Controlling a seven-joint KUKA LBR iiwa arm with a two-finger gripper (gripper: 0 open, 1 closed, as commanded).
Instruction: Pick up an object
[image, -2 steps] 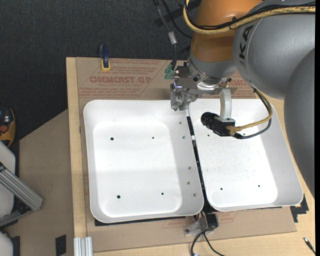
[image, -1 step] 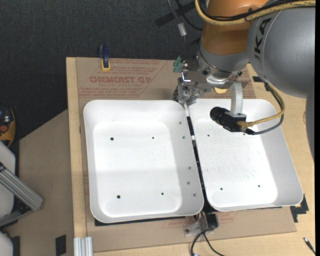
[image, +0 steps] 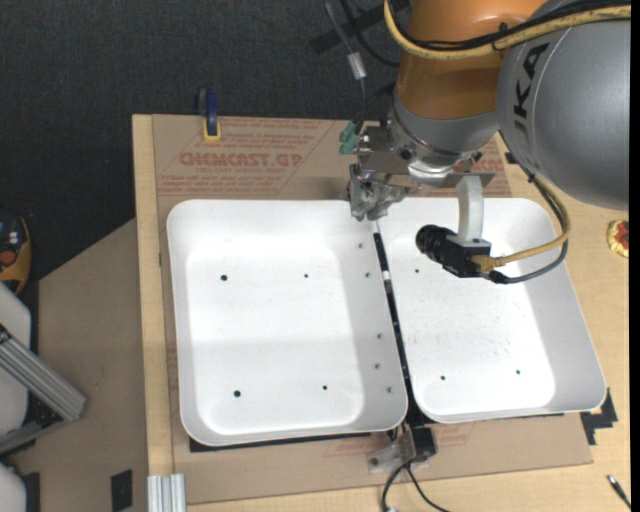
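**Claw at far rim of left bin, state unclear**

The claw (image: 371, 203) hangs at the far right corner of the left bin (image: 200, 300), over the rim where it meets the right bin (image: 560, 340). It is small, dark and blurred, so I cannot tell whether it is apart or together. Nothing can be made out clamped in it.

Task's object: cannot tell where it is or how it looks.

The left bin is white and shallow, with a few dark dots on its floor. To its right, a black cylindrical unit (image: 447, 249) on a white bracket hangs over the right bin, with a yellowish cable (image: 530, 255) trailing off it. The orange band (image: 450, 30) sits above the claw.

Both bins rest on a brown board (image: 270, 155) with red "CHEMCAST GP" lettering, seen beyond the left bin's far rim. A blue-and-yellow clamp (image: 209, 113) grips the board's far edge, beyond the left bin's far left corner.
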